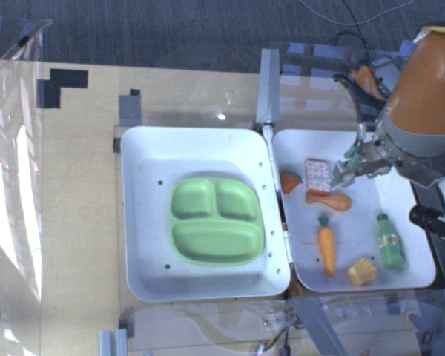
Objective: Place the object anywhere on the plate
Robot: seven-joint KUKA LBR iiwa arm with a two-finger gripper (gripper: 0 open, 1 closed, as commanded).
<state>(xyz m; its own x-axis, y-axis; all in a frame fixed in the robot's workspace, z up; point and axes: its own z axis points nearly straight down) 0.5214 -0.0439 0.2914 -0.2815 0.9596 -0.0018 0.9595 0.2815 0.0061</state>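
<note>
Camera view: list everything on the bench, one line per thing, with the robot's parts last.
Left bin: one, white, bench left.
Right bin: one, white, beside it.
Plate: one, green, three compartments, middle of left bin.
Carrot: one, orange, right bin, lower middle.
Bottle: one, green, right bin, right side.
Cupcake-like toy: one, yellow, right bin, bottom.
Drumstick-like toy: one, orange-brown, under the tool.
Packet: one, red and white, right bin, top.
Red piece: one, by the left wall.
Arm: one, grey and orange, right.
Tool: one, above the drumstick.
</note>
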